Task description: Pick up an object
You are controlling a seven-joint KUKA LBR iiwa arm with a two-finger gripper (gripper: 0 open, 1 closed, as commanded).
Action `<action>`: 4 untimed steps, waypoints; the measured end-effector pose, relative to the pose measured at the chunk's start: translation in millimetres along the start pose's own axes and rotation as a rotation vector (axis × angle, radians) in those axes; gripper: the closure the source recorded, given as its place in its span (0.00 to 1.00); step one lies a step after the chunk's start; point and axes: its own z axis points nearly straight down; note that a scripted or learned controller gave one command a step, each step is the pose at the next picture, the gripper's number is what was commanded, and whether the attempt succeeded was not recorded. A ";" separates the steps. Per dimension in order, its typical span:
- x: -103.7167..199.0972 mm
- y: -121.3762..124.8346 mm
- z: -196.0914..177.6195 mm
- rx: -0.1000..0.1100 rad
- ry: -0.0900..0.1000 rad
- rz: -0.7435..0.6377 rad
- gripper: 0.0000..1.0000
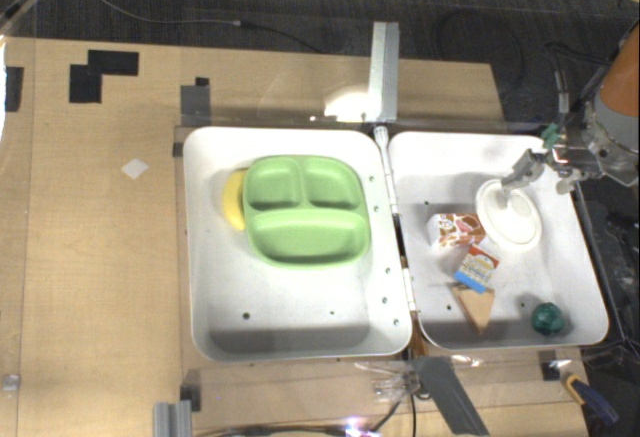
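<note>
From the right, my arm (612,115) reached over the right bin (590,270), above a white bowl (508,213). A snack packet (455,229), blue carton (477,271), brown wedge (475,307) and green ball (547,319) lay there. The left bin (215,305) held a green tray (302,208) over something yellow (232,201).

The wooden bench (100,255) bears two white bins, left (205,255) and right (585,270), touching.
</note>
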 end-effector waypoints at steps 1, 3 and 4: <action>25.8 -39.4 95.4 0.001 0.000 -0.154 0.00; 55.1 -69.4 115.2 -0.032 -0.014 -0.182 1.00; 102.8 -58.8 -5.4 -0.002 0.000 -0.129 1.00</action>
